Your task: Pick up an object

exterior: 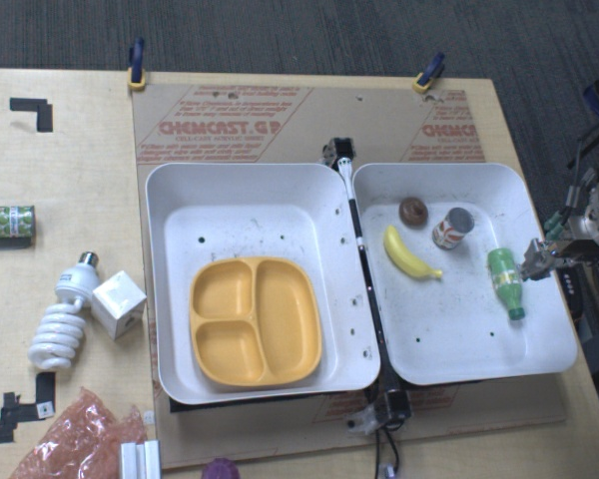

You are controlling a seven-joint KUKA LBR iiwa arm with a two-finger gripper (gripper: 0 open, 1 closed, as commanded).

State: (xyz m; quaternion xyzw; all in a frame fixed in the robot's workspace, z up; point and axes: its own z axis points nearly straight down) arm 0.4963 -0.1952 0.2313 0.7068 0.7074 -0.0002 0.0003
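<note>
Right bin [539,352] rim half-hides the end effector [535,260] beside green bottle [504,280]; its grip unreadable.

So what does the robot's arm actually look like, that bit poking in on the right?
Little of it is visible here. At the right edge, the gripper looks like a small cluster of grey and dark metal parts with a tiny greenish spot, and thin black cables loop above it. The details are too small and blurred to make out markings.

The hand [537,260] is too small to read; a purple object [220,469], perhaps round, is cut off.
</note>
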